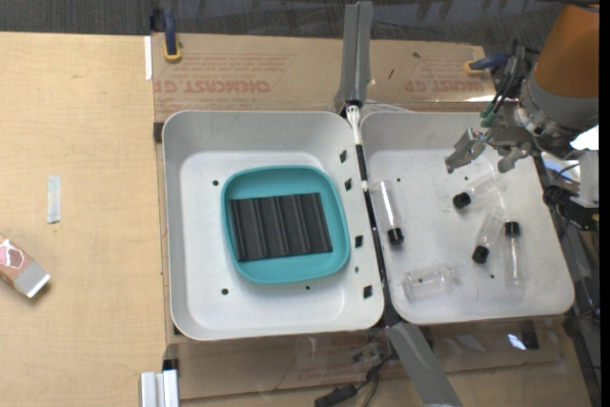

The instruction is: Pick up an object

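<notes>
My gripper (486,157) hangs over the back of the right bin (534,305), its two fingers spread apart and nothing between them, so it is open. Just below it lies a clear tube (482,189) with a black cap. Two more capped tubes (487,236) (514,254) lie toward the bin's right front. Another clear tube (385,208) rests along the bin's left wall. A clear vial (429,281) lies near the front.
The left bin (191,234) holds a teal tray (283,224) with a black ridged insert. The grey arm with its orange band (572,38) comes in at the upper right, with cables beside it. A small packet (21,267) lies on the bench at far left.
</notes>
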`<action>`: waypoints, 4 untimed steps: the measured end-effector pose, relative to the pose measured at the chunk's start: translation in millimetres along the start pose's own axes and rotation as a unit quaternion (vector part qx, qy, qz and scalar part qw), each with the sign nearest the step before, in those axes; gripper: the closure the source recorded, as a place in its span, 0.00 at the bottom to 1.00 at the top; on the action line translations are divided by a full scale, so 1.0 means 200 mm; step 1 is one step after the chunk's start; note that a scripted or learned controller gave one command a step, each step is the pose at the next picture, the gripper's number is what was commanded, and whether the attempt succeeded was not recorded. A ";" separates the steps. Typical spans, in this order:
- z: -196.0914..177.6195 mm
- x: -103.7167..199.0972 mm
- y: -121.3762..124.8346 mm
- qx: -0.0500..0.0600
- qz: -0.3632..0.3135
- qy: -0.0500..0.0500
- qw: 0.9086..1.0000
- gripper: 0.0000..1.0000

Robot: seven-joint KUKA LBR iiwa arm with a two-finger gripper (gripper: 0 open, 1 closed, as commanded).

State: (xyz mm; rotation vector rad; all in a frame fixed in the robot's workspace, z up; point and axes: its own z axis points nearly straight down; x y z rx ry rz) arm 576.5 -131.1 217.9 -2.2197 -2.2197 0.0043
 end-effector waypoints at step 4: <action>0.11 0.22 0.05 0.000 0.099 0.000 0.995 1.00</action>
